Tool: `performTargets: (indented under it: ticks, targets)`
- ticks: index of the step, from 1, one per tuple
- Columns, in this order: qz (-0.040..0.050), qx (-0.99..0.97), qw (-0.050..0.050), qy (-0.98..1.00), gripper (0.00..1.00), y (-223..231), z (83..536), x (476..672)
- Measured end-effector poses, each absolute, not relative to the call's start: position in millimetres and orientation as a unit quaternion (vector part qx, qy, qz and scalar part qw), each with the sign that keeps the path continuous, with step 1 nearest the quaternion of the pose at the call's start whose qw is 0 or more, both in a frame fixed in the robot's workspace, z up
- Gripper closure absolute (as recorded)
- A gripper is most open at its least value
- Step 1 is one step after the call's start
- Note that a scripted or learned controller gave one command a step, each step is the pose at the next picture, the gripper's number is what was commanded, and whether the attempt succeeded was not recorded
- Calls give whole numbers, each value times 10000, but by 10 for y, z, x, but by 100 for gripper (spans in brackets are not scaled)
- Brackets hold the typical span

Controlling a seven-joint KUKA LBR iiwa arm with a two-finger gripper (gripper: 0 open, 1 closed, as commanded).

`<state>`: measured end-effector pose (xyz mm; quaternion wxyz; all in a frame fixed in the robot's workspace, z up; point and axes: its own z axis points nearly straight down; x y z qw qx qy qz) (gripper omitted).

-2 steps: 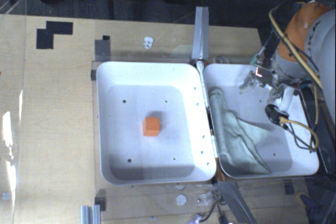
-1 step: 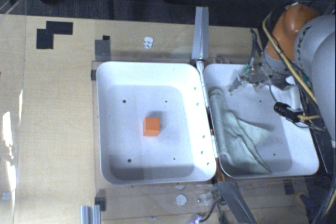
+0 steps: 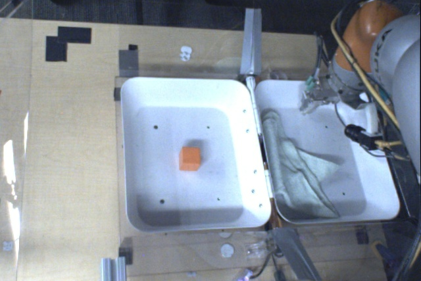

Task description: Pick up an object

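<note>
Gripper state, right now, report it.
Gripper: cannot be told; it sits over the right bin's upper edge, apart from the grey cloth.

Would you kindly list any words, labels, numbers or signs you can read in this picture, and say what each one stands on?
No readable text.
Black tape patches on the bench: plain shapes, no writing.
Small white mark above the left bin: too small and blurred to read.
Orange cube, grey cloth: unmarked.
</note>
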<state>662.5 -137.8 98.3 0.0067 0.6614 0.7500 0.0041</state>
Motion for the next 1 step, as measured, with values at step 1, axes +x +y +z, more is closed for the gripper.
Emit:
performTargets:
  ticks: [1]
  targets:
    - [8, 6791, 15, 7341, 100, -936, 2097, 6625]
